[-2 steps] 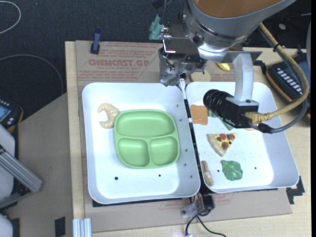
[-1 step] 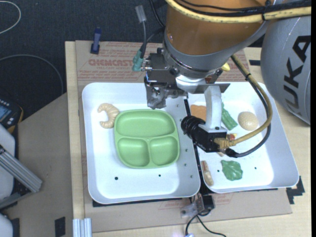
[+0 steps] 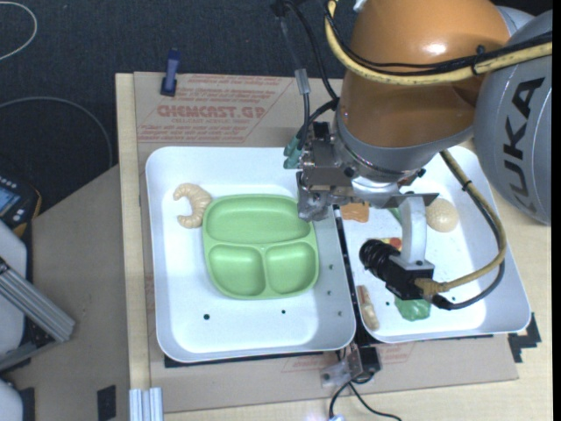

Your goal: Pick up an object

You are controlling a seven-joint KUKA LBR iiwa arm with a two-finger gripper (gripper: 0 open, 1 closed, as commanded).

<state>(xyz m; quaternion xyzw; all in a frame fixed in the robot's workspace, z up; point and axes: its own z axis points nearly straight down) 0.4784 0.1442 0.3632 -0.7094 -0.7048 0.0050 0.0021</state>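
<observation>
Camera view: hand (image 3: pixel 317 202) low over the divider between the bins, beside the green divided tray (image 3: pixel 260 246) in the left bin (image 3: pixel 175 261); grip state cannot be told. Croissant (image 3: pixel 192 203) lies just left of tray.

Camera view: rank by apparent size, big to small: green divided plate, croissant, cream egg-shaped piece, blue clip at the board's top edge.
1. green divided plate, largest by far
2. croissant
3. cream egg-shaped piece, partly behind the arm's hardware, so its place against the croissant is unsure
4. blue clip, smallest
</observation>
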